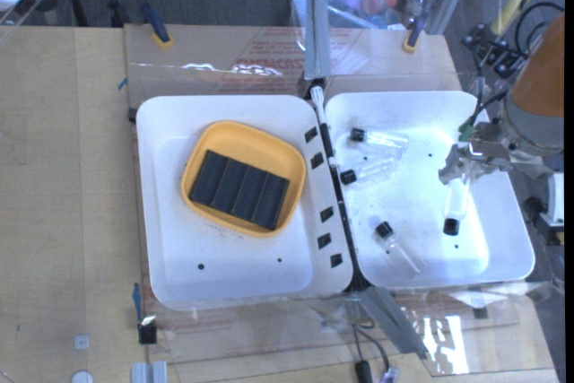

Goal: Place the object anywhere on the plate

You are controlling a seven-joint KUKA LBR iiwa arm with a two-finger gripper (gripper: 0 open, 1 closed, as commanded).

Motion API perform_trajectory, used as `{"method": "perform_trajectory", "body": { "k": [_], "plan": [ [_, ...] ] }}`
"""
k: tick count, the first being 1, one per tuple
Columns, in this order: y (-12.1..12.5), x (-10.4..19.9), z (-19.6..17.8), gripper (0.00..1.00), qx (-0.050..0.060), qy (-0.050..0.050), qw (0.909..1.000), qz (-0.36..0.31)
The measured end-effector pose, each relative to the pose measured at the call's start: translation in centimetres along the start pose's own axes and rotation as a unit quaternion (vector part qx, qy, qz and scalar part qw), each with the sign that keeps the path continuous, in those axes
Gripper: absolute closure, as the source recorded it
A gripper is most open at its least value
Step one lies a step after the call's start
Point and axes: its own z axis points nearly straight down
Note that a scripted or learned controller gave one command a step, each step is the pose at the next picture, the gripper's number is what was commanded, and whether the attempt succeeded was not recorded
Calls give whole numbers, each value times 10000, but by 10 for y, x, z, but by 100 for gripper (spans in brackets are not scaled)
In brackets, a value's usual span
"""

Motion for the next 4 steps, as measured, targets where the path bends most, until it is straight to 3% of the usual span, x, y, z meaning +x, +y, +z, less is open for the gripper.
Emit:
{"method": "perform_trajectory", "body": {
  "k": [1,2,3,4],
  "plan": [
    [57,44,5,100,-9,-7,9974,-721],
    [96,66,71,100,-23,-8,9854,-1703],
    [51,111,9,100,3,3,9751,-2216],
    [51,131,9,100,4,4,9438,-3304]
  ]
}}
